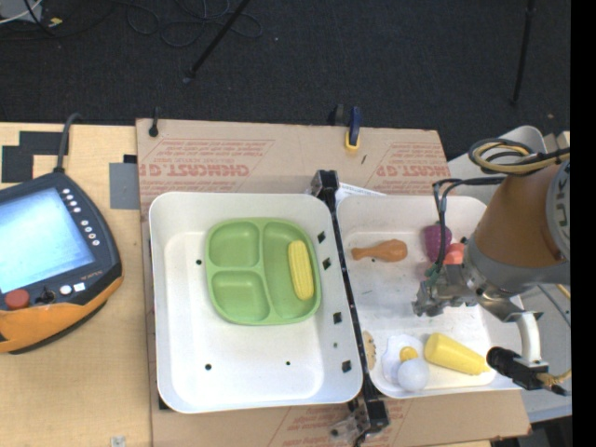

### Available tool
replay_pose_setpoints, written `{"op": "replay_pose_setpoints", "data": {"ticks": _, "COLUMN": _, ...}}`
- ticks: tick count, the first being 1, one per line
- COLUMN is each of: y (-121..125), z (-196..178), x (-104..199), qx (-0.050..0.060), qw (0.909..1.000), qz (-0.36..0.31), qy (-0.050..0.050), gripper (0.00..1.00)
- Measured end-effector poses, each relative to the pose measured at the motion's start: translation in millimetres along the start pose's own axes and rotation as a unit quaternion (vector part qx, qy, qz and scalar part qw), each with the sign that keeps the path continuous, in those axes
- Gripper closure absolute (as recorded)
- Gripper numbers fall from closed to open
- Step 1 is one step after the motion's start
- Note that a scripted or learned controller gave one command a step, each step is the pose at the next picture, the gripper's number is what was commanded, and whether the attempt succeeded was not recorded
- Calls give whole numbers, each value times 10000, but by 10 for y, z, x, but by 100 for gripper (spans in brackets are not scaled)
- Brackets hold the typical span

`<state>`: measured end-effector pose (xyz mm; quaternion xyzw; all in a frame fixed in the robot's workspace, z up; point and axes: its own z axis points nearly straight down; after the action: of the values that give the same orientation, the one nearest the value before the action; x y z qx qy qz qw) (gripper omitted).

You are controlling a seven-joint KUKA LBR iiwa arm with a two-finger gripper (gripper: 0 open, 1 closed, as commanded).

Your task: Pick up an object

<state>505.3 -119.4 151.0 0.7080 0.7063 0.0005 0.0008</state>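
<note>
At the far left, well apart from the two bins, a handheld control pendant with a pale lit screen and orange casing (51, 264) lies on the wooden bench top. To its right sits the left shallow white plastic bin (177, 343), and in it rests a light green divided plastic plate (244, 291) with three compartments; a yellow toy corn cob (300, 268) lies lengthwise in the plate's tall right-hand compartment. A black clamp strip (337, 277) runs between this bin and the right shallow white plastic bin (391, 222). Taking that right bin as the landmark: near its upper left lies a brown toy drumstick (380, 250); toward its upper right, a purple rounded toy (435, 239) sits partly behind the arm's cabling. Along its lower edge lie a small yellow-and-white egg-like piece (408, 353), a white ball (412, 373) just below it, and a yellow wedge-shaped block (455, 354) just beside them to the right. The grey two-finger gripper (432, 303) hangs over the bin's middle right, above bare floor, near the yellow block but apart from it; whether its fingers are spread or pressed together cannot be told, and nothing is seen between them. The grey and orange arm (521, 226) covers the bin's right side.
</note>
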Motion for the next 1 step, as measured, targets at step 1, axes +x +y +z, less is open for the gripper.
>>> {"op": "replay_pose_setpoints", "data": {"ticks": 1, "y": -14, "z": -540, "x": -121, "qx": -2, "qw": 10000, "qz": 18, "qy": -2, "gripper": 100}}
